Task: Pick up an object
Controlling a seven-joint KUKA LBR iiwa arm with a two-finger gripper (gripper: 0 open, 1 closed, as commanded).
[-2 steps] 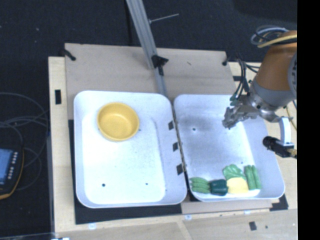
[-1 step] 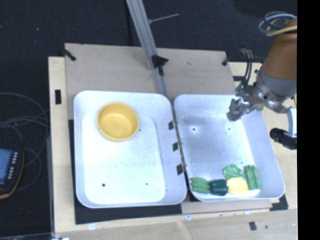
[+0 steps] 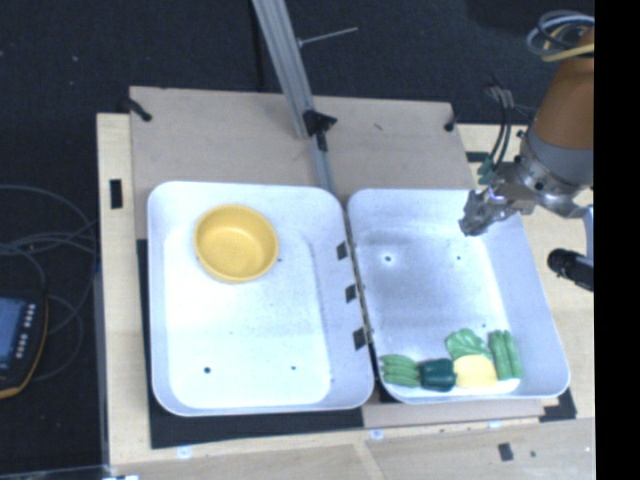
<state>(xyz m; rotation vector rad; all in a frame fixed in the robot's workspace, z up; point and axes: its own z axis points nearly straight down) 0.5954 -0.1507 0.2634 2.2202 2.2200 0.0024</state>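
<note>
A yellow bowl [image 3: 236, 243] sits upright in the far part of the left bin [image 3: 180, 298]. Small toys lie bunched along the near edge of the right bin [image 3: 420, 268]: a green piece [image 3: 400, 369], a dark green block [image 3: 437, 374], a yellow piece [image 3: 475, 371], a green leafy piece [image 3: 463, 344] and a green ribbed piece [image 3: 504, 353]. My gripper [image 3: 478, 214] hangs over the right bin's far right corner, well away from the toys. Nothing shows between its tips.
A grey metal post [image 3: 285, 53] slants up from behind the gap between the bins. The arm's orange band [image 3: 566, 103] stands at the right edge. Black clips [image 3: 353, 293] line the seam between the bins. A handheld pendant [image 3: 18, 338] lies off the bench at left.
</note>
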